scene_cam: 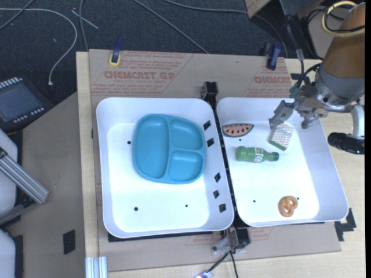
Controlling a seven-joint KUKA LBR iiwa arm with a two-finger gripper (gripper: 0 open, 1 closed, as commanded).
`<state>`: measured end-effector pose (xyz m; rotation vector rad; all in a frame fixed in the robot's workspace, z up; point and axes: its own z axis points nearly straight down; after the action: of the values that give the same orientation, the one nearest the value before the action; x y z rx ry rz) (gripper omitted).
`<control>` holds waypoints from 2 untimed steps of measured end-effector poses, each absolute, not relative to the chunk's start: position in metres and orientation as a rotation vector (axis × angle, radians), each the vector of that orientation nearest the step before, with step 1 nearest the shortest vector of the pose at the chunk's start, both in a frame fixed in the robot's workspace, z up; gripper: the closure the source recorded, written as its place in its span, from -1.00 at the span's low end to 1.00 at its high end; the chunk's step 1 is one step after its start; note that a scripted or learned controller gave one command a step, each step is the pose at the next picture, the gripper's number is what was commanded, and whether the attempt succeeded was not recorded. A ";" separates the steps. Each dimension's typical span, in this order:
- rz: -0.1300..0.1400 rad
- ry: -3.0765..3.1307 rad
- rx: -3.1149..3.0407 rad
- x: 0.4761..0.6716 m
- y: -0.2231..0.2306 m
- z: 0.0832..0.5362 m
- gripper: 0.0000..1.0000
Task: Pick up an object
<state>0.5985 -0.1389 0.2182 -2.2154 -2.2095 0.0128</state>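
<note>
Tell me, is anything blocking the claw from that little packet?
Nothing visible does. The claw hangs just above the packet in the right bin; the green bottle and watermelon slice lie off to its side.

Two bins side by side, left bin (110, 172) holding a divided plate (169, 148), right bin (324, 172) holding a melon slice (238, 130) at rear left, packet (282, 136) right of it, bottle (255, 154) between, pretzel (287, 205) at front.

dark carpet (174, 10), loose cables (69, 16), cardboard-topped bench (174, 68)
</note>
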 end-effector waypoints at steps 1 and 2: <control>0.000 -2.221 -2.220 0.601 -0.139 0.226 -1.00; 0.004 -2.218 -2.218 0.601 -0.138 0.184 -1.00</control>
<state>0.6007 -0.1379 0.1842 -2.2181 -2.2183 0.0040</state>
